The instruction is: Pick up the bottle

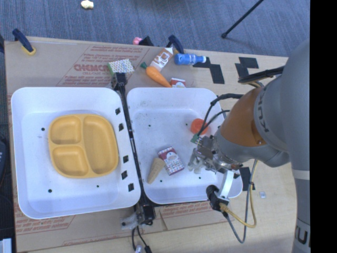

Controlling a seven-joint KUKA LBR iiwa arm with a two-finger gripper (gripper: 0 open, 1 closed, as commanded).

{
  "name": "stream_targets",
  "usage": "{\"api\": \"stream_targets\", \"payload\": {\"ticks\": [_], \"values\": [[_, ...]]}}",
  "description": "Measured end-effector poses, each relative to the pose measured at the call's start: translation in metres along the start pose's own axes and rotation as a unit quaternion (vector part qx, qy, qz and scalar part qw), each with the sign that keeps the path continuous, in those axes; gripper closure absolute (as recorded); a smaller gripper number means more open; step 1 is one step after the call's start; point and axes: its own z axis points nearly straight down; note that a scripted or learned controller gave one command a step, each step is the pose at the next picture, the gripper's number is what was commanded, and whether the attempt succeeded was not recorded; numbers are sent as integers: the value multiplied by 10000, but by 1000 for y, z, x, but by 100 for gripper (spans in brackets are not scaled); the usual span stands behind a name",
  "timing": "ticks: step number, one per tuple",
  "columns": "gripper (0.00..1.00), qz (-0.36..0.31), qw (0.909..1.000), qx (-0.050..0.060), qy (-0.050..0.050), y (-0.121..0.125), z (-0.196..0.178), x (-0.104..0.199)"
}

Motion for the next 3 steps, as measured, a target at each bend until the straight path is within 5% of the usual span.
{"api": "stream_targets", "payload": {"ticks": [2, 3], "values": [[100, 190, 9998, 3, 0, 14, -2, -24], [100, 1298, 9915, -24, -3, 18, 4, -33]]}}
